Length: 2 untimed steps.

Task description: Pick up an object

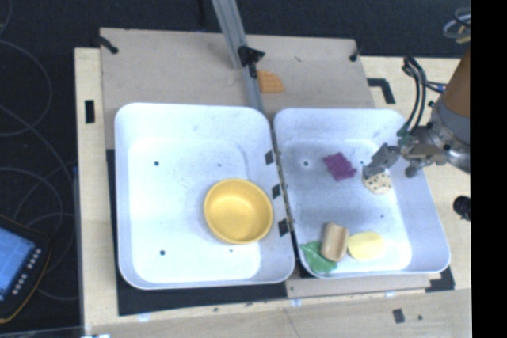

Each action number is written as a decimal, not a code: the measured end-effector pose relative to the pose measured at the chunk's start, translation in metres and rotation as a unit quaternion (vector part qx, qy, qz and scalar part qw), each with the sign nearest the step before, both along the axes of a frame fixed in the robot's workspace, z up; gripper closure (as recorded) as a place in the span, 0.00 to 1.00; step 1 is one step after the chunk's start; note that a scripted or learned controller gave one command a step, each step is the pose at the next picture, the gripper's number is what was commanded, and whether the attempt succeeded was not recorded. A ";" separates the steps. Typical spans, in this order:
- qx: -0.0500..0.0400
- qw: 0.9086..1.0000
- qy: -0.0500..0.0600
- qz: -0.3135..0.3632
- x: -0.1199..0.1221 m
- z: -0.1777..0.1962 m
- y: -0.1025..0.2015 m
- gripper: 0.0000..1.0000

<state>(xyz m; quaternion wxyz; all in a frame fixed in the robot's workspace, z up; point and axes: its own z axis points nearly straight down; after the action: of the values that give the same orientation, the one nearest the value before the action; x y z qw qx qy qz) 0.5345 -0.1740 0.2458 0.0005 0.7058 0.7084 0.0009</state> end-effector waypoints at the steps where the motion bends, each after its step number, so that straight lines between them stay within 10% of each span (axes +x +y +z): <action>1: 0.000 1.000 0.000 0.000 0.000 0.000 0.000 0.00; 2: -0.001 1.000 0.003 -0.003 -0.007 -0.057 -0.009 0.00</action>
<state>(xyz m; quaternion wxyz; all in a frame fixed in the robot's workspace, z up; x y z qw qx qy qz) 0.5280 -0.1831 0.1891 -0.0011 0.7076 0.7066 -0.0022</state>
